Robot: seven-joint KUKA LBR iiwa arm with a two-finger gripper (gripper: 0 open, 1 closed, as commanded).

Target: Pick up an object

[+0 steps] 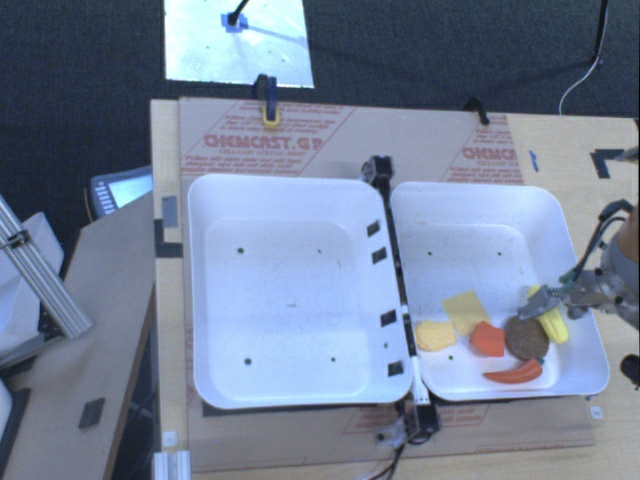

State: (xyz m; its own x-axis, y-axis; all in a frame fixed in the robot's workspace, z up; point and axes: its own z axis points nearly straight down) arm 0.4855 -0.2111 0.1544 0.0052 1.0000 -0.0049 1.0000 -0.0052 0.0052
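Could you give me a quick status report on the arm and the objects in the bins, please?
Gripper low in right bin, over yellow piece; grasp unclear. Brown disc, orange block, red pepper crowd beside it.

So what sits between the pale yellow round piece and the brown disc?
In the camera view, an orange chunk lies between the pale yellow round piece and the brown disc.
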